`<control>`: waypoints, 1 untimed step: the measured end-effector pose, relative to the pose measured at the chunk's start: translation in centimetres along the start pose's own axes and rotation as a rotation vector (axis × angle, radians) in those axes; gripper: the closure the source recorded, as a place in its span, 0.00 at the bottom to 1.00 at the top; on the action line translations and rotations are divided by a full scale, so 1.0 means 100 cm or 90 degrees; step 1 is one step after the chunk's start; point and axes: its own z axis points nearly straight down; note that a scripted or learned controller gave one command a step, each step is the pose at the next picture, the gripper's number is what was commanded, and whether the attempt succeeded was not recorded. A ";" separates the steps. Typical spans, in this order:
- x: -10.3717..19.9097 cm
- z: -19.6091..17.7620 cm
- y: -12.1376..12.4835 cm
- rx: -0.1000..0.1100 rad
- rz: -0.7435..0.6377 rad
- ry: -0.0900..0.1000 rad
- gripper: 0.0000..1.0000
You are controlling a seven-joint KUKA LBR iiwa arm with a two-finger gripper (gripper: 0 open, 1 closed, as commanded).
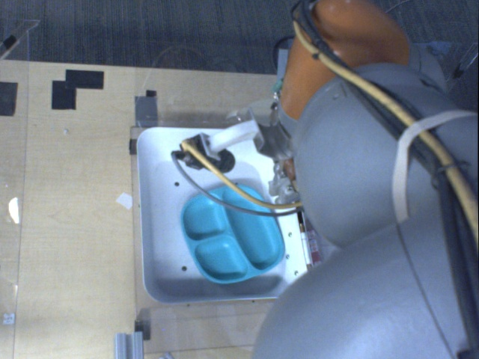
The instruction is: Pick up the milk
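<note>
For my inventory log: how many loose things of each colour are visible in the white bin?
Blue: 1, the divided plate
Pale with red marks: 1, a partly hidden thing at the bin's right edge
Total: 2

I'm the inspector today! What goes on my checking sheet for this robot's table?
Surface: pale wooden bench bearing a white bin.
Job's things: nothing seen for certain; a small red-and-white thing at the bin's right rim is half covered by the arm and too hidden to name.
Clutter: blue divided plate lying in the bin.
Grippers: gripper low over the bin's right side, next to the plate.
Cables: yellow cable running along the grey arm.
Surroundings: black marks on the bench at top left; dark carpet beyond the bench.
</note>
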 end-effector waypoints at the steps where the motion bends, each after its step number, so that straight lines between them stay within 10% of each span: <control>1: -0.014 0.033 0.026 -0.001 0.016 -0.004 1.00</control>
